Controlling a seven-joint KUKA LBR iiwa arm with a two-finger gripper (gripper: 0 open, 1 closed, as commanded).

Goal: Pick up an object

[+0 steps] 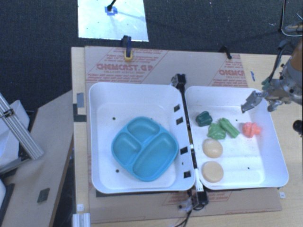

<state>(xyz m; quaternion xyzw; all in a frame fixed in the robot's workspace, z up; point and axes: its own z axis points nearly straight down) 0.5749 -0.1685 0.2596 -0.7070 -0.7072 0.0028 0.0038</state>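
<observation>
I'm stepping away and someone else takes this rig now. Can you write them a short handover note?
Gripper: at the right bin's far right corner, above the floor, holding nothing.
Right bin: dark green piece, light green pieces, pink piece, two cream rounds.
Left bin: blue divided plate.
Done: nothing picked.
Left: descend, grasp one object; the pink piece lies nearest.

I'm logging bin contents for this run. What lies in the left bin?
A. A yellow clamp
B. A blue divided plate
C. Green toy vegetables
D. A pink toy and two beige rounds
B: the blue divided plate lies in the left bin; the pink toy, beige rounds and green pieces are all in the right bin.
</observation>
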